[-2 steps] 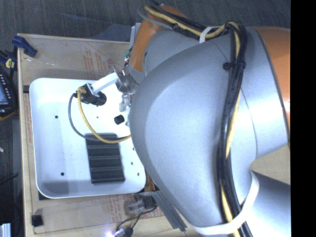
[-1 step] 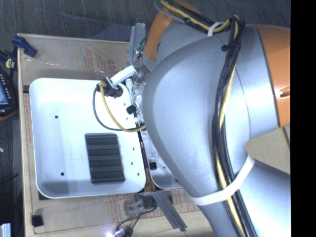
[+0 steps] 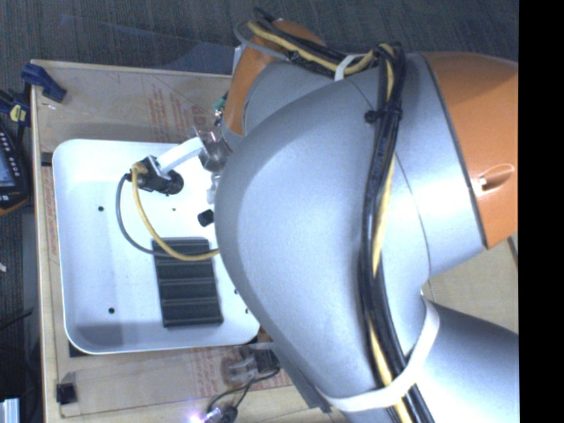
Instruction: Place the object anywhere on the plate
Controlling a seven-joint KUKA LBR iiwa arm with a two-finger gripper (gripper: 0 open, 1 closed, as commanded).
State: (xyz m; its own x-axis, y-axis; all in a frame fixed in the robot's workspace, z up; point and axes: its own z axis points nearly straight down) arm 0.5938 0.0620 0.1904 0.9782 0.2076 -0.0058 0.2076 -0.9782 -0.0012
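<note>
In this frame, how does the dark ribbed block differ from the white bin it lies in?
The dark ribbed block is near-black, the white bin white. The block's top is grooved, the bin's floor smooth. The block is far smaller, covering part of that floor. The grey arm hides the bin's right side but not the block. Both are roughly rectangular.

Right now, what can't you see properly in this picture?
- Plate: camera view, cannot tell where; the grey arm blocks most of the bench.
- Second bin: hidden behind the arm.
- White bin: right side under the arm.
- Small black thing: too small to name.
</note>
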